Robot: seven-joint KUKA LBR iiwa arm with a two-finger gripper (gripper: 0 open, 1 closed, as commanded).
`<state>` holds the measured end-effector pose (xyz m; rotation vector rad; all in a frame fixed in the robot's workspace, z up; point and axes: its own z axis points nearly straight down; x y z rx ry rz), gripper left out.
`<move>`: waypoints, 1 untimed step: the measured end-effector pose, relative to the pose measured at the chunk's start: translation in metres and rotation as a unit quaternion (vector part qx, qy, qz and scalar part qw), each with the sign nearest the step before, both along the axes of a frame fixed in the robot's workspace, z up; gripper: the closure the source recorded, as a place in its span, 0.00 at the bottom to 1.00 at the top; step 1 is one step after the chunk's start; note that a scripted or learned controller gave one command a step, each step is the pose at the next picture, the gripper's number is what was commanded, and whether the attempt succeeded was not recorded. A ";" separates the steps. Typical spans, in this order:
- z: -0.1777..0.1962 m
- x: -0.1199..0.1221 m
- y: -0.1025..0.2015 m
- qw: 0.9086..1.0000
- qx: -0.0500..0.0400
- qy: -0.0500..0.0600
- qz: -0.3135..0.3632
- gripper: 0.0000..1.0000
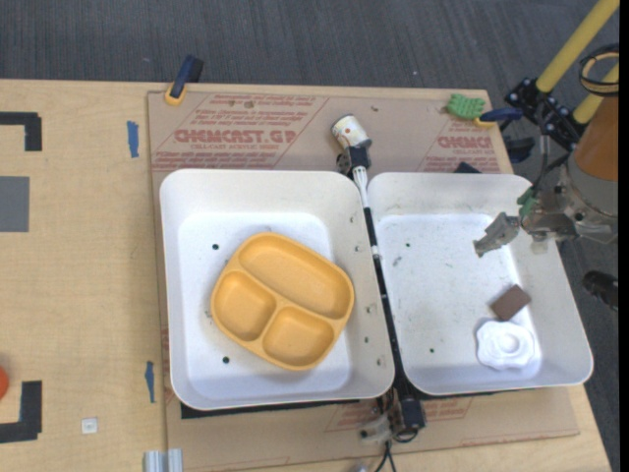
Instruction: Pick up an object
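Camera view: gripper (503, 232) hangs over the right bin (432, 205), fingers spread with nothing between them; a brown block (509, 303) and white round lid (506, 346) lie below; yellow divided plate (282, 301) fills the left bin (197, 214)

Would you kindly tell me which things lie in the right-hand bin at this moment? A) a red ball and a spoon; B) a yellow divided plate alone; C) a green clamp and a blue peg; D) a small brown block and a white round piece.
D: the small brown block and the white round piece lie near the front right corner of the right-hand bin, while the yellow divided plate lies in the left one.
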<state>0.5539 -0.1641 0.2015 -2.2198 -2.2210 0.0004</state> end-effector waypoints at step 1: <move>-0.090 -0.038 -0.036 0.990 0.000 0.000 0.138 0.00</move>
